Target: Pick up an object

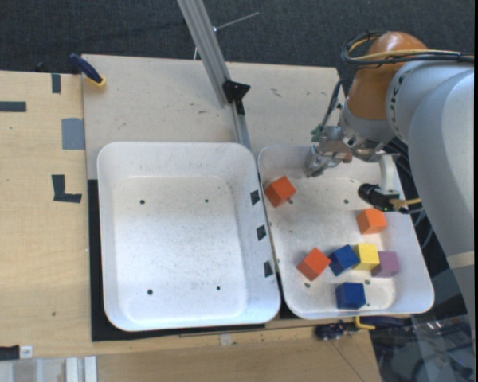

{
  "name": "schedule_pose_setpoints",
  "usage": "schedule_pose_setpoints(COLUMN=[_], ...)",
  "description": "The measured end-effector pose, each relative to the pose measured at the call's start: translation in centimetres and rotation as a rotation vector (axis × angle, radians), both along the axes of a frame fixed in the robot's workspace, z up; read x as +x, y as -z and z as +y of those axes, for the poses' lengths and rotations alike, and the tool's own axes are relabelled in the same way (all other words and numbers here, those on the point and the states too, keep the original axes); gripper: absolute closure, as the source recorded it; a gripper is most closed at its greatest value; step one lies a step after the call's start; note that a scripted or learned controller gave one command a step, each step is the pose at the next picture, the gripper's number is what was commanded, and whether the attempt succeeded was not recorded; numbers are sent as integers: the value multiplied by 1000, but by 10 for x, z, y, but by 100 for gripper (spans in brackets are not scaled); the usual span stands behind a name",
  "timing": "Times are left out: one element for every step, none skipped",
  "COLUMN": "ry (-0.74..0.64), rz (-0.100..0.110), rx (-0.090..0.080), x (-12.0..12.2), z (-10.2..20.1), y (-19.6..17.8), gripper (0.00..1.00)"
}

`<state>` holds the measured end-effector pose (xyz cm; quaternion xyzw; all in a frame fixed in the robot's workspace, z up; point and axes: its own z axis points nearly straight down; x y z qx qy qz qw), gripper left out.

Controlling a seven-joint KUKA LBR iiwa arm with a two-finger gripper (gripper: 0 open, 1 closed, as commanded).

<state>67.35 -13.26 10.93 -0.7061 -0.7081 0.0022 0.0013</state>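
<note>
- Looking down at a slant on a pale wooden bench that carries two shallow white plastic bins side by side.
- The grey robot arm with an orange band above its wrist reaches in from the right, over the far end of the right bin.
- Its small metal two-finger tool hangs just above that bin's far left corner; whether the fingers are apart or together cannot be made out.
- An orange foam cube lies near the tool, just below and to its left, close to the bin's left wall, with nothing gripping it.
- A second orange cube sits by the right wall.
- Near the front of the bin lie a third orange cube, a blue cube, a yellow cube and a pale purple cube, clustered close together.
- Another blue cube sits nearest the front rim.
- The left bin shows a speckled white floor.
</note>
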Motion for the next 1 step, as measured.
schedule_pose_setpoints(ry=[1], rz=[-10], rx=[1], x=[8], z=[1], y=[-62], gripper=[100])
